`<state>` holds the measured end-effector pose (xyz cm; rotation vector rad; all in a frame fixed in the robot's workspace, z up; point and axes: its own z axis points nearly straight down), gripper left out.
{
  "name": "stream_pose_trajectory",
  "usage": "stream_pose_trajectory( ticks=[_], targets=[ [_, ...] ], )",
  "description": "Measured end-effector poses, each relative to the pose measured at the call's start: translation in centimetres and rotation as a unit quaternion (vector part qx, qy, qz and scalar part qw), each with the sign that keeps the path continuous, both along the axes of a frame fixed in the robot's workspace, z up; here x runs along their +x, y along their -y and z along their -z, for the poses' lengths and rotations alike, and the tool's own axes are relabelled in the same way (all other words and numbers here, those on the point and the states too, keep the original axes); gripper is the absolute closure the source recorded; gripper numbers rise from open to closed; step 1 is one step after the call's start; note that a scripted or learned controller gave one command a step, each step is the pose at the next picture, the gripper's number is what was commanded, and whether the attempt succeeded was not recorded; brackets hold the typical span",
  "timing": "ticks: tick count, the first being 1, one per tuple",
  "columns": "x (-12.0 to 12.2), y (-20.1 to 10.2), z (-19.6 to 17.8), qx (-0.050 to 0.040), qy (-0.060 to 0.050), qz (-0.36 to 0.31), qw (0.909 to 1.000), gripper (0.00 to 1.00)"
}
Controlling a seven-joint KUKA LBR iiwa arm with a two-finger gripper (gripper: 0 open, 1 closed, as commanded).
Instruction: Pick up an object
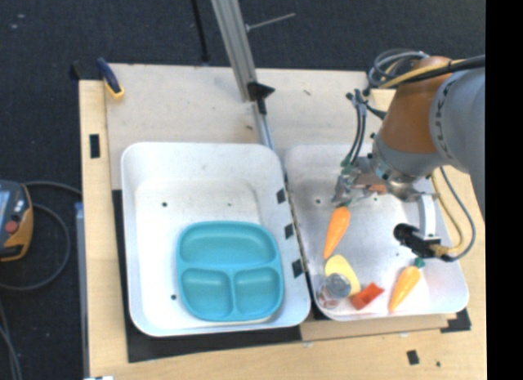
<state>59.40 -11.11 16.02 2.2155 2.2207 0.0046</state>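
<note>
Fingers hang low over the right bin, just above the thick end of a carrot. From this slant I cannot tell whether they are apart or together, as they are small and shadowed under the wrist. The carrot lies beside the bin's left wall, about midway along it, with its thick end toward the far edge and its point toward the near edge.

I take it as the likely target, because the arm sets its wrist right over it, and I see nothing gripped. It also lies apart from its neighbours, which makes it the easier pick.

The other things crowd the near edge. A yellow piece and a red piece sit close together by the near left corner, and a second carrot lies toward the near right corner. In the left bin, a blue divided plate rests toward the near edge, well clear of the work.

My judgement is that the approach is about complete and the lift is not yet made. A grip this close to the carrot's end could let it pivot or slip.
</note>
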Motion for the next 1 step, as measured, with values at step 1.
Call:
stream_pose_trajectory(
  ticks=[1],
  targets=[
    [0.22, 0.47, -4.42, -0.0001, 0.000, 0.000, 1.0000, 1.00]
  ],
)
